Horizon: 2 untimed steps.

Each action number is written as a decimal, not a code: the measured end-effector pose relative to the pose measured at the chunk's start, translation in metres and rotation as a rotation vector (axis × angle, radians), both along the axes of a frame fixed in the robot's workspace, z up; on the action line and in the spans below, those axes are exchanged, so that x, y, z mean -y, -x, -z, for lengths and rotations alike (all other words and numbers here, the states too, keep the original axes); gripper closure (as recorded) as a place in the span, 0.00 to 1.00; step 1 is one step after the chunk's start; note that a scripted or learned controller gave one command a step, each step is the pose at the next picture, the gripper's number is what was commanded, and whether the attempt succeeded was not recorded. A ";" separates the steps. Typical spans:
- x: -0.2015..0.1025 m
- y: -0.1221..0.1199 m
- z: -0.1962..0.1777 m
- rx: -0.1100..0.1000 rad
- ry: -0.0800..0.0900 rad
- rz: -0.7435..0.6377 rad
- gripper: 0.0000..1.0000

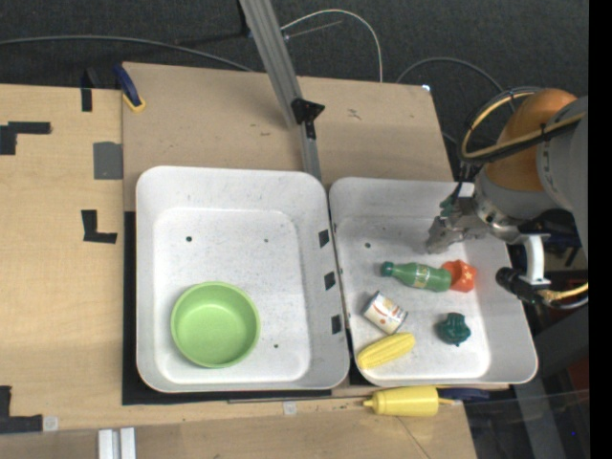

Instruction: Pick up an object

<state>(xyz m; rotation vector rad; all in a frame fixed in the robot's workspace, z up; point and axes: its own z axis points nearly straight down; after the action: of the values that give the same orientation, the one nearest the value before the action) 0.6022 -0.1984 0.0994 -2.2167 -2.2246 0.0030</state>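
Observation:
In the right bin (378, 204) lie a green bottle (418, 275), an orange-red toy (461, 275) touching its right end, a small white can (384, 312), a yellow corn cob (385, 350) and a dark green toy (453, 329). My gripper (442, 234) hangs over the bin's upper right part, just above and right of the bottle. Nothing shows between its fingers, and their tips are too small and blurred to judge.
The left bin (167, 189) holds a light green bowl (215, 324) at its front left. A yellow bottle-like object (405, 402) lies on the bench in front of the right bin. A grey pole (273, 46) slants across the back, and cables run behind.

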 end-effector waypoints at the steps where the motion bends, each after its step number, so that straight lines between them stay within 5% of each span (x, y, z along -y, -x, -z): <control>1: 0.000 -0.004 -0.043 0.005 0.000 0.002 1.00; 2: 0.000 -0.009 -0.106 0.008 0.002 0.002 1.00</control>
<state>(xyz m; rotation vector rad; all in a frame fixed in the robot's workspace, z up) 0.6116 -0.1985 0.2052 -2.2232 -2.2275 -0.0040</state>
